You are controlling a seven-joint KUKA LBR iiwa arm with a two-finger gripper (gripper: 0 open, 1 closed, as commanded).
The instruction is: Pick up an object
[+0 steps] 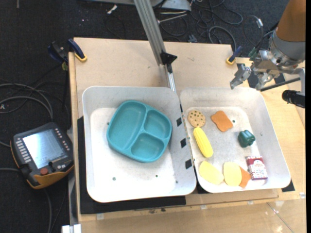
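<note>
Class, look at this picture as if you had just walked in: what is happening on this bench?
A grey and orange robot arm reaches in from the right, its gripper open above the far edge of the right bin, holding nothing. That bin holds toy food: a cookie, a corn cob, an orange piece, a green pepper and a small red carton. The left bin holds a teal divided plate. No pick has been made yet.

Dark floor (tangled cables), tan bench

Gripper above bin, perhaps open
</note>
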